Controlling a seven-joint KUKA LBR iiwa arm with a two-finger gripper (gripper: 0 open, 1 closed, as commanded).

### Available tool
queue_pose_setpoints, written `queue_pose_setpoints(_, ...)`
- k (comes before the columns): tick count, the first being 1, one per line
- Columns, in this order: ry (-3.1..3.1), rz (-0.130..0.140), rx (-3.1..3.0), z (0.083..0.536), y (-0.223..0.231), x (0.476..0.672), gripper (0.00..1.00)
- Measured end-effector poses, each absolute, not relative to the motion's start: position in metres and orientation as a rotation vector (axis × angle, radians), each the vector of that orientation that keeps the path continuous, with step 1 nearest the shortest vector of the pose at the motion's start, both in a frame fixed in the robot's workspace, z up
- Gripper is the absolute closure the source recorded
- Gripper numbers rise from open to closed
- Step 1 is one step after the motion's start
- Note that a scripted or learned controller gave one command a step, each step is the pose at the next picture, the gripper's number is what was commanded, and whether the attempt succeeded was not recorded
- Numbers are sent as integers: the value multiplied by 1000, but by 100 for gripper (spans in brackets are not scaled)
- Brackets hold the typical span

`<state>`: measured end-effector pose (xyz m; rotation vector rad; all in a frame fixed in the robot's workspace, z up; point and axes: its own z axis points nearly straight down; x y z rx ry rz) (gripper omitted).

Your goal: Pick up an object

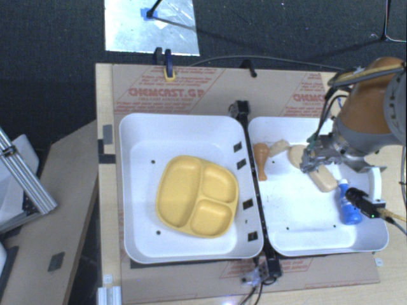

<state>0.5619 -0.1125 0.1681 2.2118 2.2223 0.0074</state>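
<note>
Roughly at right-centre of the camera view, the gripper (313, 159) hangs low in the right bin (299, 234), directly over a cluster of small things by that bin's upper edge; whether it is spread or pinching anything I cannot tell, since the wrist hides it from above. The likeliest target is the beige block (324, 179), lying tilted just below and right of the gripper, apparently touching or nearly touching it. It looks light and stiff, maybe wood or foam, with a matte face that should not slip much; my guess is a pinch across its short width. A pale rounded piece (296, 153) sits left of the gripper, likely light too, but curved and apt to roll out. An orange-brown item (261, 159) lies against the bin's left wall, awkward to reach. A blue object (350, 210) lies lower right, beside a black fitting on the arm. Count: two white bins, four loose objects in the right one, and one yellow divided plate (197, 196) in the left bin (137, 170), broad and smooth, poor for a two-finger hold.
</note>
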Motion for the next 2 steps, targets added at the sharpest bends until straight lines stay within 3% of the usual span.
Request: queue_pose_setpoints(2, 2222, 7, 2210, 286, -119, 567, 100)
